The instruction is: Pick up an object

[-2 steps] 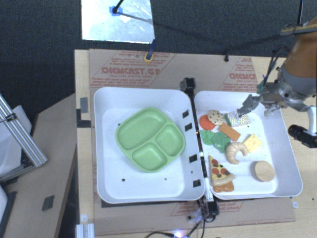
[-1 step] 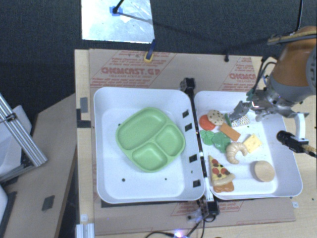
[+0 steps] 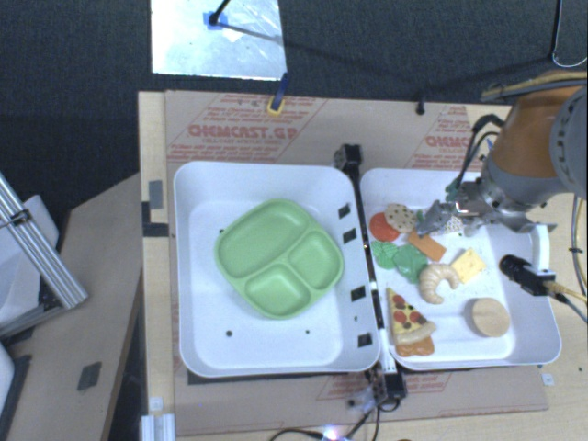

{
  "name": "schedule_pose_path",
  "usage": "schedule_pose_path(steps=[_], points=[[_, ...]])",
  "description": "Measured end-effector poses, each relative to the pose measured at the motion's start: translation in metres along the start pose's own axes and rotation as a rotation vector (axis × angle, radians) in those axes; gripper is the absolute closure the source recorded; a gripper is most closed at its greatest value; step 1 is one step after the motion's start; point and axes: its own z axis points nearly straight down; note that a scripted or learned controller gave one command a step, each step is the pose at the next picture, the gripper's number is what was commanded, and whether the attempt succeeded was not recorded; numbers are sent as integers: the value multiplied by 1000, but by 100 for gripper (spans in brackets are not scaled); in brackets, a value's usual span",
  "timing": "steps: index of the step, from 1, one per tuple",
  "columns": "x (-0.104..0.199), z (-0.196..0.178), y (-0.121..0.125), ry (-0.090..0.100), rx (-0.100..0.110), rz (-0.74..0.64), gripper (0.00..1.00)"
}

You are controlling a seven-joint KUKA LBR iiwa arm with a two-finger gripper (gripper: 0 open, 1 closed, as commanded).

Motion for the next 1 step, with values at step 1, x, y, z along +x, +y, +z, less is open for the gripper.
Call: schedule_pose_path(steps=[1], points=[[0, 43, 5, 0, -1, 0, 0]])
